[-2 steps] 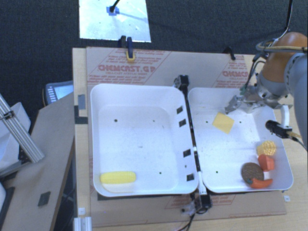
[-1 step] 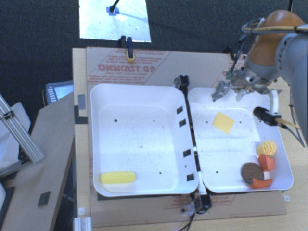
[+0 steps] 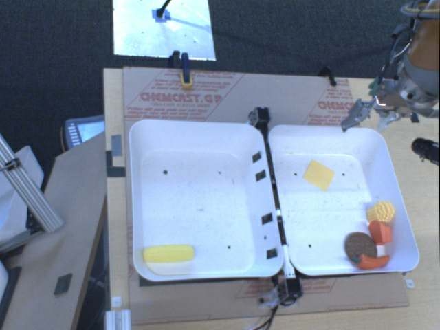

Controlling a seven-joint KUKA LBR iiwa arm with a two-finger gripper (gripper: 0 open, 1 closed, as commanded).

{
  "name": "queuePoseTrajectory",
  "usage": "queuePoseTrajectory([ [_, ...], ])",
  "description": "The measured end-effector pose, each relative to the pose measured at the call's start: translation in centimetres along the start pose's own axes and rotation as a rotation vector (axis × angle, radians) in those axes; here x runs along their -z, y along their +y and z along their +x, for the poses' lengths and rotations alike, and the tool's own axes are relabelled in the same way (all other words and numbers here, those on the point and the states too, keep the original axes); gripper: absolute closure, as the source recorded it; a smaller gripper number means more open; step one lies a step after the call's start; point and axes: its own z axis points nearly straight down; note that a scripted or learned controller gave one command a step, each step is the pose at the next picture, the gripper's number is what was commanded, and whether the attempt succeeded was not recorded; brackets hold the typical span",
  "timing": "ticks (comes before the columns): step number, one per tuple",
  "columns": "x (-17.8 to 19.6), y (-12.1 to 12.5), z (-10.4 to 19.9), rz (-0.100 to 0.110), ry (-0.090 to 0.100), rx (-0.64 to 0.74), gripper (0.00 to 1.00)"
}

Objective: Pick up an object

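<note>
My gripper hangs over the back right corner of the right bin, just above its rim, open with nothing between its fingers. In that bin lie a flat yellow square near the back middle and a cluster at the front right: a bumpy yellow piece, a red-orange block, a brown round disc and an orange carrot-like piece. A long yellow piece lies in the front left corner of the left bin. The gripper touches none of them.
Black clips run along the seam between the two bins. A cardboard sheet lies under the bins, with a clamp at its back edge. A metal rail leans at the far left.
</note>
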Motion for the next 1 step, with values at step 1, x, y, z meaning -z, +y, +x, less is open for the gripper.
queuePoseTrajectory([
  [1,0.44,0.11,0.25,0.003,0.002,0.006,1.00],
])
